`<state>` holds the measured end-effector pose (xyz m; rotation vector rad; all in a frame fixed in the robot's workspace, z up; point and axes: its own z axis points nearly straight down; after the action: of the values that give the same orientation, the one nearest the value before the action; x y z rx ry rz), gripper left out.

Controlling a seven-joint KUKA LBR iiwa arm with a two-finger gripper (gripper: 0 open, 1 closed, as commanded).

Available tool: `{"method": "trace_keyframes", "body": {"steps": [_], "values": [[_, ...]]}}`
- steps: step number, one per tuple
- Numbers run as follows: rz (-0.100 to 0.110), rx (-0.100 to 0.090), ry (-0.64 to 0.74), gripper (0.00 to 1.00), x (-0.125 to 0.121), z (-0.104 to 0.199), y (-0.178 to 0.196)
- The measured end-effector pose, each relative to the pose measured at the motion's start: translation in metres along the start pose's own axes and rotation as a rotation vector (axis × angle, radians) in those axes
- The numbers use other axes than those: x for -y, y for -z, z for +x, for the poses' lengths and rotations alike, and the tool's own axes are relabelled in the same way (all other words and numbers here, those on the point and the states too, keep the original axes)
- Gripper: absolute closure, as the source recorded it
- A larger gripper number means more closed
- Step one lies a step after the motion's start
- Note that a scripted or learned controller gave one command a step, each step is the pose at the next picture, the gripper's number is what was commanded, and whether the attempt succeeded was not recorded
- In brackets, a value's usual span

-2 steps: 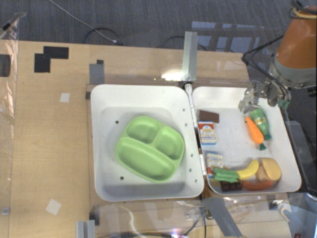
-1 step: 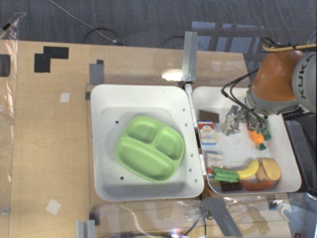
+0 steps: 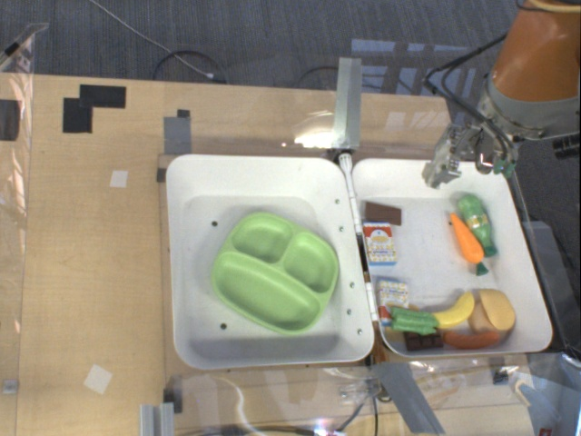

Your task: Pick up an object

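A green divided plate (image 3: 275,272) is sitting in the left bin (image 3: 182,243), while the right bin (image 3: 413,234) is holding small cartons (image 3: 380,243), a banana (image 3: 457,312), a carrot (image 3: 467,238) and a green bottle (image 3: 477,221). The gripper (image 3: 445,166) is hovering over that bin's far edge, apart from the toys, gripping nothing; whether it's spread or closed, I can't tell.

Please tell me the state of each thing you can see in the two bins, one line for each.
green divided plate: flat, right side up, in left bin.
carrot: lying beside green bottle, right bin.
banana: lying by front wall.
gripper: above right bin, holding nothing.
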<state>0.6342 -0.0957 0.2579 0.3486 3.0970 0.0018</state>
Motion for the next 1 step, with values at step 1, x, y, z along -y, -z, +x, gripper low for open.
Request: {"method": "trace_keyframes", "body": {"steps": [1], "values": [[0.002, -0.013, -0.002, 0.00, 0.0014, 0.0025, -0.0069]]}}
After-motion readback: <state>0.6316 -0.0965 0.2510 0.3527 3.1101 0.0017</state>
